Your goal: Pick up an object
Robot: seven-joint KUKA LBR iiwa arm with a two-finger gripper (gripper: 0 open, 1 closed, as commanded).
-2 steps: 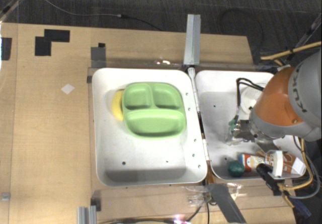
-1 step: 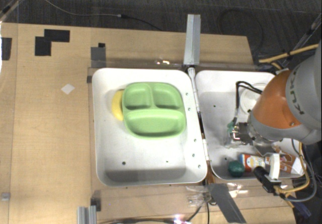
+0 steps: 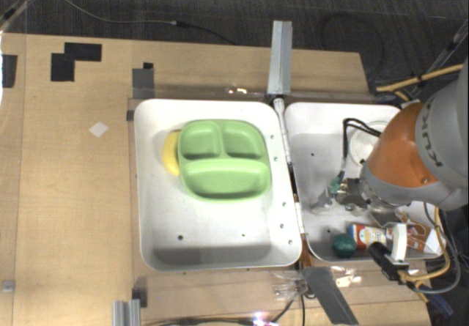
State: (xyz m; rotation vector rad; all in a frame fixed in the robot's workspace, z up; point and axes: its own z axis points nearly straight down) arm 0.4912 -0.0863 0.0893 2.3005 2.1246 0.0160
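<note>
While the arm (image 3: 410, 152) reaches in from the right edge of the frame, its orange band sits over the right bin (image 3: 315, 127), mid-right of the picture. Gripper (image 3: 338, 194) is low over that bin's floor, left of the arm's bulk, centre-right of frame. Can't tell whether it is released or clenched: the wrist hardware and cables cover it from this angle, and nothing visible is between its tips.

Right bin contents, lower right of frame: a small dark green ball-like object (image 3: 343, 245) near the bin's bottom edge, below the gripper and apart from it. Just right of it lies a bottle with a red-and-white label (image 3: 370, 233) on its side, partly covered by the arm and a black-and-white fitting.

Left bin (image 3: 157, 236), centre of frame: a green divided tray (image 3: 223, 158) in the upper half, two small compartments on top, one long one below. A yellow object (image 3: 170, 153) pokes out from under the tray's left edge, touching it; shape mostly hidden.

Both bins sit side by side on the tan bench (image 3: 66, 193), with a grey metal post (image 3: 280, 57) standing at the top of the seam between them.
</note>
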